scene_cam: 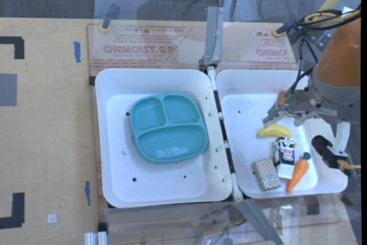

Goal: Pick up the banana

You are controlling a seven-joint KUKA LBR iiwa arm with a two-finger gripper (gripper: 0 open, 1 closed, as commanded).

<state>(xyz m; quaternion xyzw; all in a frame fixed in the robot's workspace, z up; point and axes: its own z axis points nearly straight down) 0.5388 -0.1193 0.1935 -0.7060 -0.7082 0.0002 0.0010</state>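
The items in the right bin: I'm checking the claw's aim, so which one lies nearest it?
The banana, the yellow curved one, lies closest, just below the claw. The milk carton, carrot and speckled block lie farther toward the bin's near edge.

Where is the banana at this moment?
The banana lies in the right bin, near its middle, just above the small milk carton and directly below the gripper.
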